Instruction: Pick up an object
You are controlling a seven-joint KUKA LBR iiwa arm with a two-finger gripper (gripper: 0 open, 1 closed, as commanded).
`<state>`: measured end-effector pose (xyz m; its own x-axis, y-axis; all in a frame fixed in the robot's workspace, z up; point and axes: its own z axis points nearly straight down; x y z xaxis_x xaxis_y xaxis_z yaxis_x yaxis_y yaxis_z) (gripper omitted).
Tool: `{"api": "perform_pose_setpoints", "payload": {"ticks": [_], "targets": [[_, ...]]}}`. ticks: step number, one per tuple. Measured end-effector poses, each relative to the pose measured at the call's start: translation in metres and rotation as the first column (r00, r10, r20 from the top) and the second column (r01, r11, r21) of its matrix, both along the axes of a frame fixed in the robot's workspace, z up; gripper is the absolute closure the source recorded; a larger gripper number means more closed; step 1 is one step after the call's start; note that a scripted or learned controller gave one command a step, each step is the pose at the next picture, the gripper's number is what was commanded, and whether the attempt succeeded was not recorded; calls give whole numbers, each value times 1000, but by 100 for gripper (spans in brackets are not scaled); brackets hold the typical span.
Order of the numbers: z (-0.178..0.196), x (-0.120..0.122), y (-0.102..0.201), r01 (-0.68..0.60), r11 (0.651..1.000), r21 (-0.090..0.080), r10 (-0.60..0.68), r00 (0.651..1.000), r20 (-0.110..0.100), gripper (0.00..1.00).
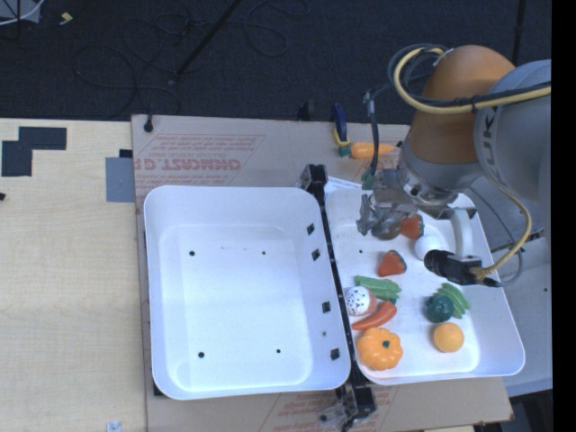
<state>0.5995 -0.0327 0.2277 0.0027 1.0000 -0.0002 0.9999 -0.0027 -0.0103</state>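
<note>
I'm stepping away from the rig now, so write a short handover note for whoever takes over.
Gripper: low over the back of the right bin; whether its fingers are open or shut is not clear, and nothing can be seen held.
Things: all in the right bin: pumpkin, orange, broccoli, red strawberry-like piece, green beans, chili.
Left bin: no toys in it.
Done: no pick confirmed.
Left: grasp one object and lift it.
</note>
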Motion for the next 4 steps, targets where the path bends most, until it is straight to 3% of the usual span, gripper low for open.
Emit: {"api": "perform_pose_setpoints", "payload": {"ticks": [1, 2, 4], "targets": [[-24, 33, 66, -8, 1000, 1, 8, 1000, 8, 100], [-41, 44, 102, -3, 1000, -1, 3, 1000, 8, 100], [116, 44, 126, -5, 1000, 0, 5, 1000, 10, 100]]}}
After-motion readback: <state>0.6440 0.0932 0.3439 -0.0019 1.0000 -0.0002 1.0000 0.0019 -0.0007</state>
